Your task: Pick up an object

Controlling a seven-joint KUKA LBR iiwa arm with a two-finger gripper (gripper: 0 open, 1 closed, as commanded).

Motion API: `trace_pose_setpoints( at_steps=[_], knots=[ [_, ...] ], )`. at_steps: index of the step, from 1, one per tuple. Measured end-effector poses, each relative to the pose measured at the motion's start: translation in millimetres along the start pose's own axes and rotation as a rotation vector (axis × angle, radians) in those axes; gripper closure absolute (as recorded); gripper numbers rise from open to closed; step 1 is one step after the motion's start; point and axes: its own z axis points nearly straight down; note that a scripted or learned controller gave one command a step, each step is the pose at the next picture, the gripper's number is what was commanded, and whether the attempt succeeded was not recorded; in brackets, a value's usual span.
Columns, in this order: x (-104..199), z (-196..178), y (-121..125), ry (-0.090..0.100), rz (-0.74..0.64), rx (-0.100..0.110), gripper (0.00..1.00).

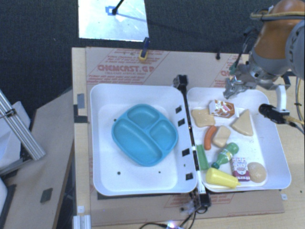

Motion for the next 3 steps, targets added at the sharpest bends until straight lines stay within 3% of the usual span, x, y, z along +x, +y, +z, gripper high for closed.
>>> trace_pose_setpoints(
  at_steps=[2,3],
  knots=[
    [126.7,-0.2,-5.7,0.002,-0.002,-0.001,1.0],
    [142.4,9.6,1.2,-0.001,0.002,-0.001,1.0]
  ],
)
